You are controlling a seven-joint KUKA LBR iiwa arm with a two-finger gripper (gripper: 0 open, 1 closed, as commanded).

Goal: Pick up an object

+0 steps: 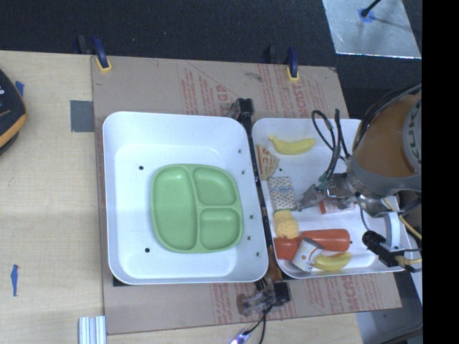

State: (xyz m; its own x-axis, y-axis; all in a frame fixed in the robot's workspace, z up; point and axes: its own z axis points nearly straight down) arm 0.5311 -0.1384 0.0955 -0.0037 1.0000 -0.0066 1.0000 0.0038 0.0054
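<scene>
In the right bin (305,127), the tool (313,196) hangs just above the toys.

A green divided plate (196,208) is seen in the left bin (118,192), both bins are set on a cardboard sheet (179,84) held by blue clamps (292,61), and grey tape (82,115) is stuck beside it.

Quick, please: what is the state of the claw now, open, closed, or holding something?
Claw: cannot be told; it sits low in the right bin.
</scene>
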